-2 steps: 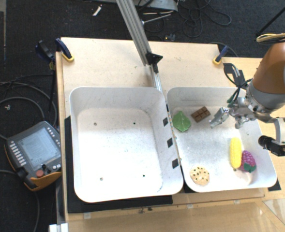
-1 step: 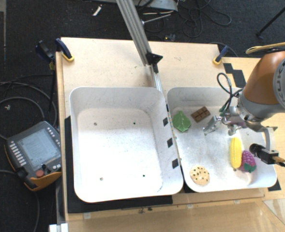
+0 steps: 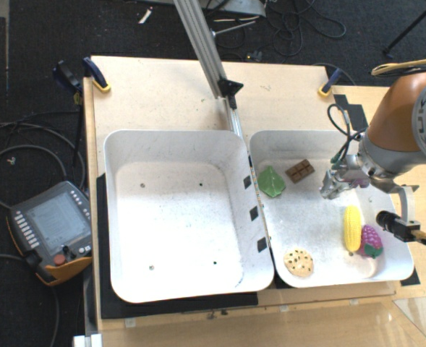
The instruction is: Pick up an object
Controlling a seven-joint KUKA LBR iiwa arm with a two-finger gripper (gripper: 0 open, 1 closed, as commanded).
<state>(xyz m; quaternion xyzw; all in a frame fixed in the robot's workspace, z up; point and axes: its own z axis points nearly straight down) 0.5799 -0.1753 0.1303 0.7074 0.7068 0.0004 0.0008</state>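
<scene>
The right bin (image 3: pixel 299 147) holds a green leaf-shaped toy (image 3: pixel 272 182), a brown chocolate bar (image 3: pixel 299 170), a yellow corn cob (image 3: pixel 352 228), a purple grape bunch (image 3: pixel 372 241) and a round cookie (image 3: pixel 299 262). My gripper (image 3: pixel 333 187) hangs over the right bin's middle, to the right of the chocolate bar and above the corn. I see nothing between its fingers.
The left bin (image 3: pixel 126 150) lies beside the right one, with a row of black clips (image 3: pixel 254 212) along the shared wall. A slanted metal pole (image 3: pixel 202 38) rises from behind the bins. A teach pendant (image 3: pixel 52 228) sits off the bench at the left.
</scene>
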